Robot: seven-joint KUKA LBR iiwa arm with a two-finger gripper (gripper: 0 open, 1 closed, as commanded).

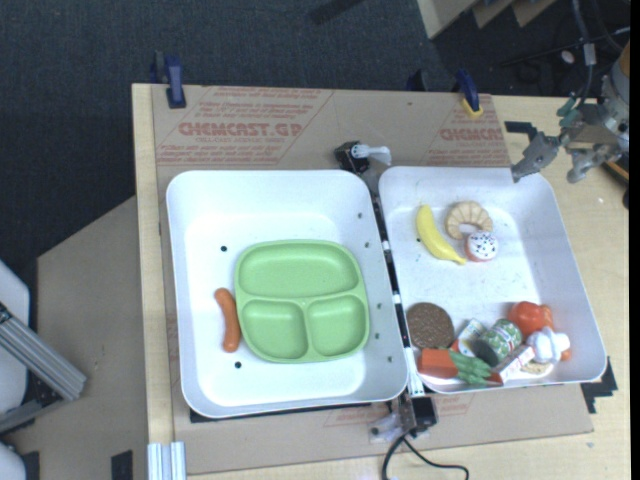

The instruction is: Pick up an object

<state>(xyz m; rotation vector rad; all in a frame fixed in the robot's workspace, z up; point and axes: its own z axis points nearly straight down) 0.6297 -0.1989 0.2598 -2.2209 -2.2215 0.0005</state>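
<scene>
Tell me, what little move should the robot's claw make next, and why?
Probably swing in over the right bin toward the banana. The gripper hangs open beyond that bin's far right corner with nothing between its fingers, and the banana lies fairly apart from the heap of toys nearer the camera.

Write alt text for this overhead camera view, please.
A robot gripper hovers open above the far corner of the right bin holding toy food, including a banana. The left bin holds a green divided plate and a sausage.
</scene>
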